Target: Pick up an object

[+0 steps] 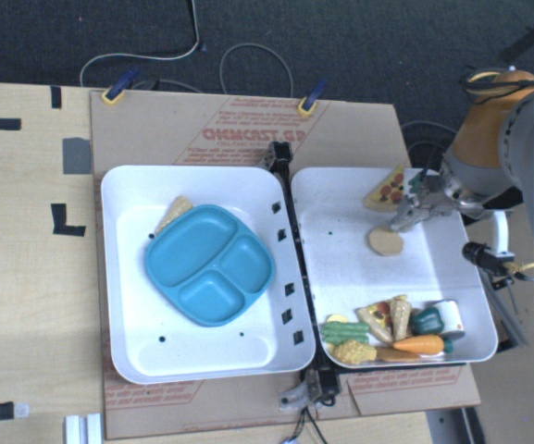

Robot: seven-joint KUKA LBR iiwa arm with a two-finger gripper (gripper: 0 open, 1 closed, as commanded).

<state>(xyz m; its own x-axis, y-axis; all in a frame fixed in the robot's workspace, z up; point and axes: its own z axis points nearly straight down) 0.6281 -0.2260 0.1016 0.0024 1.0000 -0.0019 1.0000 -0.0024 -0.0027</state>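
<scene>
Beside the gripper: the gripper (405, 216) hangs low over the far part of the right bin (341, 276), the arm reaching in from the right.
Gripper state: its tips blur against the white floor, so how far it is open I cannot tell; nothing can be made out in its grip.
Nearest thing: a tan round cookie (386, 242) lies flat just below and slightly left of the tips, close but seemingly apart.
Long axis: the cookie is nearly round, a little wider left-to-right, so grasp angle matters little.
Other neighbour: a pizza slice (389, 190) sits just above-left of the tips, against the bin's far wall.
Farther off: a heap of toy food (396, 331) lies well below the tips.
Far left: a blue divided plate (209, 263) fills the left bin (128, 340).
Judgement: a short shift down-left suits the cookie.
</scene>
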